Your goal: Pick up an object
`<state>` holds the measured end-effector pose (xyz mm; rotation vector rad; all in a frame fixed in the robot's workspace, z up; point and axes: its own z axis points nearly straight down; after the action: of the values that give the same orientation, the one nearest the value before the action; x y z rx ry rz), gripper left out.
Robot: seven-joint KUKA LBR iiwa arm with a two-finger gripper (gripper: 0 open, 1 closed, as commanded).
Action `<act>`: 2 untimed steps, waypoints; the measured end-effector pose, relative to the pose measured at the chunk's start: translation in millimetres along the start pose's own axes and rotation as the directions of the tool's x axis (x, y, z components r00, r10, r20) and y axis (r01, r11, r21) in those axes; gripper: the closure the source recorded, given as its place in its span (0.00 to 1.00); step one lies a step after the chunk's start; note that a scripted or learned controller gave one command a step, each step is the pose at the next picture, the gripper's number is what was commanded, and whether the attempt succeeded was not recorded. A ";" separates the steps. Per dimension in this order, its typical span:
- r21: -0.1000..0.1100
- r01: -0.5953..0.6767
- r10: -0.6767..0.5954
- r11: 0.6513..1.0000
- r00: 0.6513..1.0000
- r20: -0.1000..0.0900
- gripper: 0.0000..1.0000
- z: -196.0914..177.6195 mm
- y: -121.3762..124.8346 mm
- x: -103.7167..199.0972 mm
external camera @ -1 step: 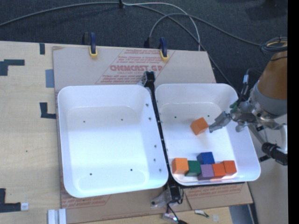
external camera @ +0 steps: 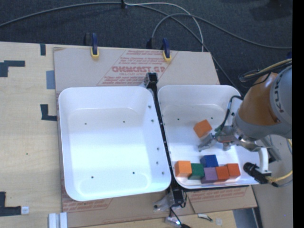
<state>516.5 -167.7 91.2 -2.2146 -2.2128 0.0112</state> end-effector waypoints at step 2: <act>-0.011 0.001 -0.001 1.000 1.000 0.002 0.00 -15.9 3.2 0.0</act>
<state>519.9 -167.7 107.0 -2.2198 -2.2210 0.0013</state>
